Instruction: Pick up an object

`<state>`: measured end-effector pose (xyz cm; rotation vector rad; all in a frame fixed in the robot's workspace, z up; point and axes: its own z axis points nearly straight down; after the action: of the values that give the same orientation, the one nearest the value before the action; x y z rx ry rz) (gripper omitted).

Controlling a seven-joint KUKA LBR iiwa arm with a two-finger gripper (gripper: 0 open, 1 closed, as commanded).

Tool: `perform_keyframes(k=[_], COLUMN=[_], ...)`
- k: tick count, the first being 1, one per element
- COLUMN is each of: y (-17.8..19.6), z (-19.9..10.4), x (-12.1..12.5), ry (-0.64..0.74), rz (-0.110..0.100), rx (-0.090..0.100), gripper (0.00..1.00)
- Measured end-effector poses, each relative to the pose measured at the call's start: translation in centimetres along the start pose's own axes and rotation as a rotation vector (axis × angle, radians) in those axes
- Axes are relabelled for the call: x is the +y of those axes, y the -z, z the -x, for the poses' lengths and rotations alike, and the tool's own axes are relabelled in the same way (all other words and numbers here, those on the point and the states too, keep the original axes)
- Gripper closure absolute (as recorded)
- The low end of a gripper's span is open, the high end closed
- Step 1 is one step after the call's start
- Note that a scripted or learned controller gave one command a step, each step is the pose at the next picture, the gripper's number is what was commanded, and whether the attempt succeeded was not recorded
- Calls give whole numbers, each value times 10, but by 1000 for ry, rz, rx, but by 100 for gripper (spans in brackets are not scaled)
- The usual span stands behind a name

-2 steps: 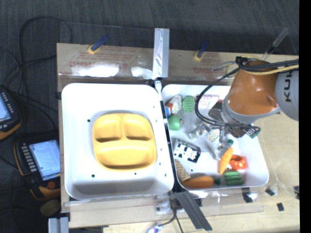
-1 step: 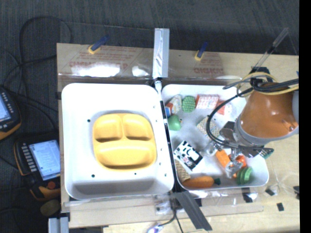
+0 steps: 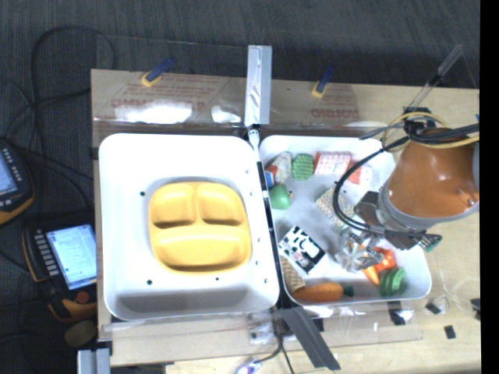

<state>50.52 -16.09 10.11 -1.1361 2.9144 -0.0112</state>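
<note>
You are looking down on two white bins set side by side: the left bin [image 3: 117, 209] carries a yellow divided tray [image 3: 200, 224], and the right bin [image 3: 421, 283] is crowded with small toy items. The arm's orange band [image 3: 433, 179] leans in from the right and hangs over that clutter, with the gripper [image 3: 360, 254] low in the bin's near half, its metal tips down among the pieces. From this slanted view you cannot tell how far apart the tips stand, and nothing is plainly seen between them.

The likeliest target is the orange piece [image 3: 376, 262] just beside the tips, with a green piece [image 3: 392, 280] touching it toward the bin's near corner. Both are small, bright and smooth-looking, partly hidden by the wrist. The arm's low, tilted pose suggests a descent onto this corner pile, not a lift.

Elsewhere in the bin, a carrot-shaped toy [image 3: 318, 291] lies along the near wall, a black-and-white patterned card [image 3: 300, 248] sits tilted near the middle, and a green round toy [image 3: 278, 198] rests against the divider side. The tight packing means neighbours may be nudged in any grasp.
</note>
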Motion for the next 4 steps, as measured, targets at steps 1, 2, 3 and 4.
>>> perform_keyframes(k=[1,2,3,4], y=[0,9,9,-11], z=[0,2,2,10], x=[0,0,0,7], ry=[0,-1,0,2], rz=[0,-1,0,5], rx=[0,-1,-1,7], gripper=[0,100,0,0])
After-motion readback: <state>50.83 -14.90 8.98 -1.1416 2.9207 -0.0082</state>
